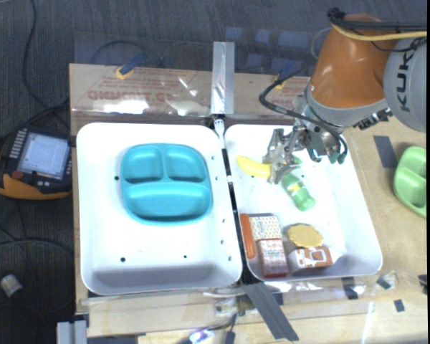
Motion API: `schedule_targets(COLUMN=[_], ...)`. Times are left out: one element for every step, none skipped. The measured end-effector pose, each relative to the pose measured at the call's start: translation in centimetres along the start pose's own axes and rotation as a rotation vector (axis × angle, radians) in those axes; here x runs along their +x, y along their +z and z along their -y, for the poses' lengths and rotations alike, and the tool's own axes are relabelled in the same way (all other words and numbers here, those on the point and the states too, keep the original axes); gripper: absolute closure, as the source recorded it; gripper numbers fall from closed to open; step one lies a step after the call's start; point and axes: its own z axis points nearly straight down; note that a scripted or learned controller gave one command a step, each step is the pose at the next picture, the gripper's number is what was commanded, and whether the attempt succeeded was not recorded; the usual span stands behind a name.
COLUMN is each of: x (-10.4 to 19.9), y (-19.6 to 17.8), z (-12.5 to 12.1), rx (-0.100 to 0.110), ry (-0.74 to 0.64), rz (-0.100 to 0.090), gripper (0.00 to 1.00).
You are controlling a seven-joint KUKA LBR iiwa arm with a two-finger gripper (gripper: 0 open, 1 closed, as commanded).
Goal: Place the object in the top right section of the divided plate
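A blue divided plate (165,183) lies in the left bin (100,256), with two small sections at its top and one large one below. In the right bin (358,235) lie a yellow banana (253,166), a green bottle (299,193), a round cookie (304,234) and small food boxes (264,236). My gripper (281,170) hangs over the right bin's upper part, its fingers pointing down between the banana and the top of the green bottle. Nothing is visibly held between them.
A green object (413,178) sits on the bench to the right of the bins. A handheld controller (36,160) lies on the floor at left. A metal divider post (223,77) stands at the back between the bins.
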Motion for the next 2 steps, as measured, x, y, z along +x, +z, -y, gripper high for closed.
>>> schedule_targets(x=[8.7, 9.7], y=[8.3, 5.3], z=[3.8, 5.1], rx=[0.001, 0.001], ry=[-0.169, -0.254], rz=[-0.004, -0.001], gripper=[1.0, 1.0])
